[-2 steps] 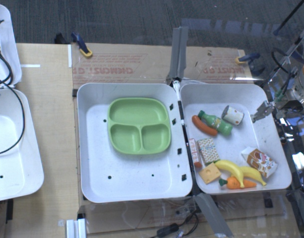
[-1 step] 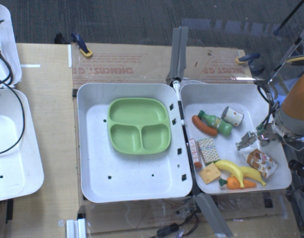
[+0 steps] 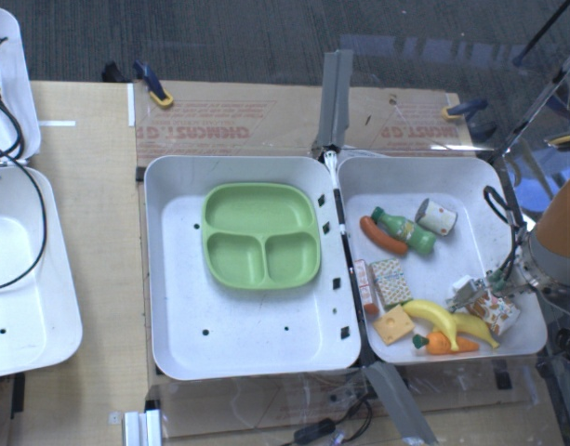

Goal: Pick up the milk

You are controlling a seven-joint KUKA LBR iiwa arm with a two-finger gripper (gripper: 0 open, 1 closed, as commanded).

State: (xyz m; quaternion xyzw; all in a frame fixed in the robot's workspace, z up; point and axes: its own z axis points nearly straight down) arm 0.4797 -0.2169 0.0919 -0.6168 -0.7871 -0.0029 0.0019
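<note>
One milk carton point(image 3: 497, 313): showing white sides with reddish print, lying tipped in the right bin point(image 3: 470, 170) beside the banana point(image 3: 443, 317), slanting toward the end effector point(image 3: 470, 292); grip impossible to tell.

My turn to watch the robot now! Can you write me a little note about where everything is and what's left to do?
Gripper: down in the right bin, near its right wall, right at the milk carton; whether it is open or shut cannot be told.
Milk carton: lying in that bin beside the banana, not lifted.
Green plate: in the left bin.
Done: arm has reached the milk.
Left: grip it and lift it out.
</note>
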